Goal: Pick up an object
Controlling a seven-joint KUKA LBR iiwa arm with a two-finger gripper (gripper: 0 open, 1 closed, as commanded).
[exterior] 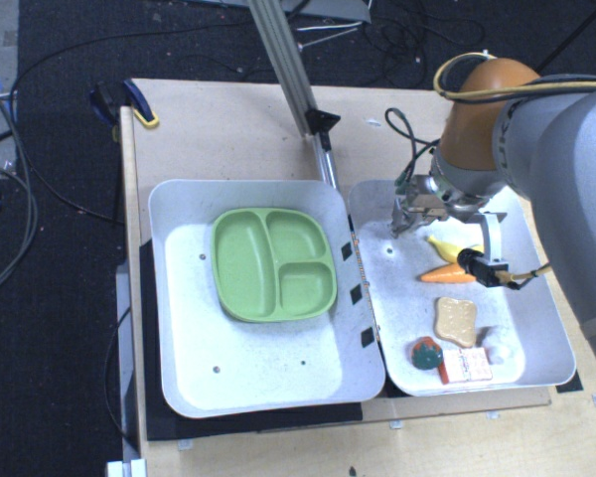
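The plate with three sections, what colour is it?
Light green. The plate lies in the left bin, clear in the camera view.

1. Setting: a robotics lab.
2. Robot arm (536, 127) reaching over two white bins (179, 366) on a plain wooden tabletop (228, 117).
3. Loose black cables (50, 68) across dark floor (40, 366).
4. Metal pole (283, 53) rising from the tabletop.
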